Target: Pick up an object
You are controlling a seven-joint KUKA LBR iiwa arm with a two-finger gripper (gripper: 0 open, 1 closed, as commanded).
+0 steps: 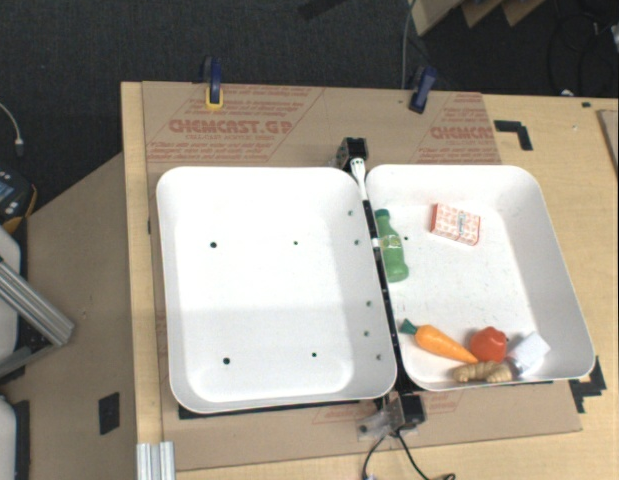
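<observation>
Two white bins; the right bin (pixel 549 258) carries one green bottle (pixel 391 248) along its left edge, one patterned box (pixel 456 224), one carrot (pixel 441 343), one tomato (pixel 490 344), one ginger root (pixel 483 372) by the near edge.

1. Left bin (pixel 189 298): white plastic, smooth, faint sheen.
2. Right bin (pixel 549 258): the same white plastic, finely speckled.
3. Bench top (pixel 319 118): brown paper-faced board, matt, red print.
4. Green bottle (pixel 391 245): glossy plastic.
5. Carrot (pixel 441 343): smooth orange plastic.
6. Red ball (pixel 490 344): shiny.
7. Small box (pixel 455 224): printed card, matt.
</observation>
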